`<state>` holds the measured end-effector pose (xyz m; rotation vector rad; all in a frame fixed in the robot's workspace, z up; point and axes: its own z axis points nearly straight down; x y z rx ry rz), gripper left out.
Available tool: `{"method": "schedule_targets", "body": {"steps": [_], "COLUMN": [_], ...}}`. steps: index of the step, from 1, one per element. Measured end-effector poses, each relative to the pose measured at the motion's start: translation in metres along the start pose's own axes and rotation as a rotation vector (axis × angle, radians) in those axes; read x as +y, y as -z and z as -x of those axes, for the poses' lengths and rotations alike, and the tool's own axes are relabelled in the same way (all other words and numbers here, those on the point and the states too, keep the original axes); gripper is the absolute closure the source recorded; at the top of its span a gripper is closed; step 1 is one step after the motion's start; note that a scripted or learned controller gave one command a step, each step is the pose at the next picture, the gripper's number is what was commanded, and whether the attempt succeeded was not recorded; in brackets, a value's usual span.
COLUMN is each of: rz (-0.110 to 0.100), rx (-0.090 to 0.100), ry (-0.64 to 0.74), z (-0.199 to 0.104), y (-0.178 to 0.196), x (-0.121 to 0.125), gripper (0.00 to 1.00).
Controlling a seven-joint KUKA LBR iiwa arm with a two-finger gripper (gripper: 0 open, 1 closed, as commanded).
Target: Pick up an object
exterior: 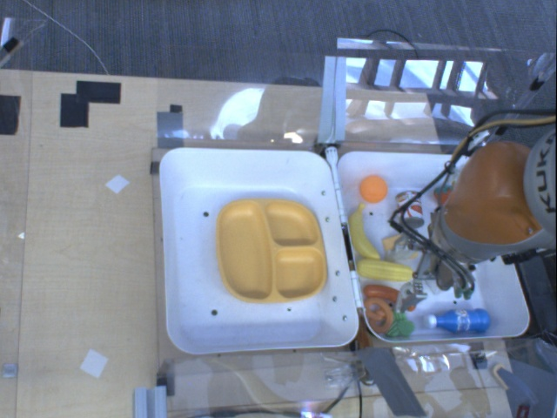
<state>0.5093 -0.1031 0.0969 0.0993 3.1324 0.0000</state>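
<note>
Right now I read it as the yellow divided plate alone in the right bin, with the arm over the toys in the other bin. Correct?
Not quite. The camera view shows the yellow divided plate alone in the left bin, and the arm over the toys in the right bin.

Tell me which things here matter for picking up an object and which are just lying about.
In play: gripper, low in the right bin among the orange ball, bananas, blue bottle.

Lying about: yellow divided plate, left bin.

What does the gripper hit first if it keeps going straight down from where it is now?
Likely the orange ring toy just beneath the gripper, with the yellow corn beside it in the right bin; depth is unclear from this one slanted view.
</note>
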Motion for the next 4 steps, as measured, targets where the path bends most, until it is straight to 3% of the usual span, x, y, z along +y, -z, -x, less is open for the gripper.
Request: {"method": "schedule_targets", "body": {"steps": [1,2,3,4], "rz": [0.001,0.003,0.004,-0.001], "rx": [-0.006,-0.018,-0.004,0.002], "ry": [-0.563,-0.556,-0.767,-1.106], "z": [0.086,0.09,0.127,0.112], "y": [-0.008,0.006,0.092,0.091], "x": [-0.01,-0.009,0.049,0.08], "gripper": [0.0,1.0,1.0,1.0]}}
